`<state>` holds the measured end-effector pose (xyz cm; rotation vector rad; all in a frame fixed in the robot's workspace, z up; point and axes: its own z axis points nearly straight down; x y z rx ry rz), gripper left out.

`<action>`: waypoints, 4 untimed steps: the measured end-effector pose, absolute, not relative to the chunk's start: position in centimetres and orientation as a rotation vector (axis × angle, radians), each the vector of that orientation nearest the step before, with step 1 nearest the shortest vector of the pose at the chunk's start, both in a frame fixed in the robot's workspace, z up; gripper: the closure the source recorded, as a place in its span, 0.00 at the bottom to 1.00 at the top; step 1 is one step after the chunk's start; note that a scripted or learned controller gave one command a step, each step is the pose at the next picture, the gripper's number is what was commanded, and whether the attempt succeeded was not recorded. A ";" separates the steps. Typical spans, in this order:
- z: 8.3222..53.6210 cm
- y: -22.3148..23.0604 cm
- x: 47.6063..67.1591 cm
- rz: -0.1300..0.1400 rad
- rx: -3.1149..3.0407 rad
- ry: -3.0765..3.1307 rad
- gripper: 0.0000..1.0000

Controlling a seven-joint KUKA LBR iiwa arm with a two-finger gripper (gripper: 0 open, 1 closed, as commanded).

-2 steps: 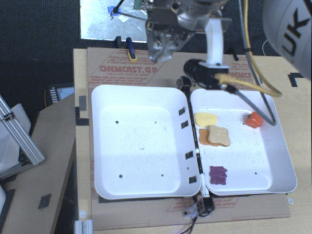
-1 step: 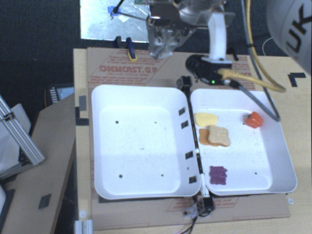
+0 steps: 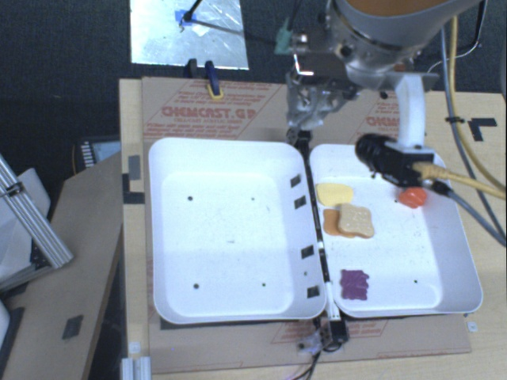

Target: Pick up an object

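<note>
Pincer (image 3: 303, 129) of grey metal, two-fingered, hangs from the big grey robot arm (image 3: 372, 46) with its orange band, at the top centre of the scene. It sits over the far end of the seam where the two bins meet. Its tip is blurred and seen from above, so I cannot tell whether it is released or clenched.

Two shallow white plastic bins lie side by side on a brown cardboard sheet (image 3: 230, 111) printed with red lettering. The left white bin (image 3: 162, 212) has a few small dark dots on its floor. Small black clips (image 3: 301, 203) run down the seam between the bins.

The right white bin (image 3: 455, 260) holds the loose things that could be picked up. A flat pale yellow oval piece (image 3: 335, 193) lies near the seam, in the far half of the bin. Just in front of it, a tan piece shaped like a slice of bread (image 3: 357, 222) lies against a smaller orange-brown piece (image 3: 329, 221) on its left. A small red-orange rounded lump (image 3: 412, 198) rests further right, apart from the others. A flat purple, roughly square piece (image 3: 354, 284) lies in the near part of the bin, close to the seam. None of these touches the pincer.

Beyond the cardboard, a silvery square sheet (image 3: 188, 18) lies on the dark floor, and a blue and yellow clamp (image 3: 212, 81) grips the cardboard's far edge.
</note>
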<state>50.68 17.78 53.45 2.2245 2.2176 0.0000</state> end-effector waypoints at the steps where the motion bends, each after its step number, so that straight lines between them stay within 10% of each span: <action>1: 53.2 20.8 60.8 0.002 2.220 2.221 1.00; 2: 53.6 23.7 55.4 0.003 2.213 2.232 1.00; 3: 53.7 11.2 51.1 0.003 2.228 2.209 1.00; 4: 36.9 12.3 49.3 -0.021 2.226 2.228 1.00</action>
